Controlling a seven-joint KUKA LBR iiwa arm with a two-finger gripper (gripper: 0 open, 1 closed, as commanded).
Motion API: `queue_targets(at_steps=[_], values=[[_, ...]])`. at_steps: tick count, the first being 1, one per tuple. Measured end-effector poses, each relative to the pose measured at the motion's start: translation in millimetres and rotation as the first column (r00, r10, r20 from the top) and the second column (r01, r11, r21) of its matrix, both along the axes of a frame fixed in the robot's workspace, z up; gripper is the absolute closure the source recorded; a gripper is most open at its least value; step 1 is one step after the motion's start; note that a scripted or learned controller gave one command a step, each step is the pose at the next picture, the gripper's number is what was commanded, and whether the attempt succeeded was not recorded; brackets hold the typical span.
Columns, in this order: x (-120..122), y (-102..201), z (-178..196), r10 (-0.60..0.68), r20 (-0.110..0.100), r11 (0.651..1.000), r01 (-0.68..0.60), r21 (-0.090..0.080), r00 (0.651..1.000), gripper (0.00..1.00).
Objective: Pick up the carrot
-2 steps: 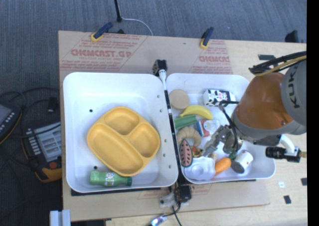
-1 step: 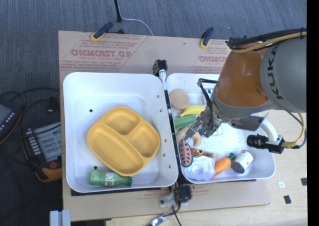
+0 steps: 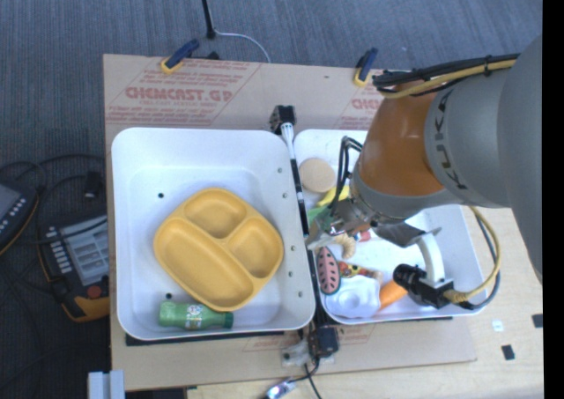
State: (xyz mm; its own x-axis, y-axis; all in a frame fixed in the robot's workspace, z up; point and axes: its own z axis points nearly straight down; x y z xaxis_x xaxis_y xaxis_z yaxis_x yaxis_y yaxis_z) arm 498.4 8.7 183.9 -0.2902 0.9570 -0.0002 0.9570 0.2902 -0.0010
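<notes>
My arm (image 3: 441, 146) reaches in from the right, orange band over the right bin (image 3: 463, 239). My jaws (image 3: 339, 232) sit low at that bin's left side, beside the divider; finger state unreadable from here. Carrot (image 3: 390, 293) lies near the bin's front edge, next to a white item (image 3: 354, 300) and close to a watermelon slice (image 3: 328, 269). A tan round piece (image 3: 316, 174) rests toward the back. Left bin (image 3: 141, 168): yellow divided plate (image 3: 218, 247) in the middle, green bottle (image 3: 196, 315) lying on its side at the front wall. Both bins stand on the tabletop (image 3: 176, 93).
</notes>
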Motion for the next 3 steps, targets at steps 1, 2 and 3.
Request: queue_targets(at_steps=[1, 2, 3], values=[[-14.7, -46.6, 0.3, 0.493, 0.001, 0.87, -0.493, 0.0, 0.87, 1.0], [-14.5, -15.0, 0.3, 0.812, 0.001, 0.584, -0.812, 0.0, 0.584, 1.0], [-14.6, -87.3, 0.3, 0.967, 0.001, 0.253, -0.967, -0.001, 0.253, 1.0]])
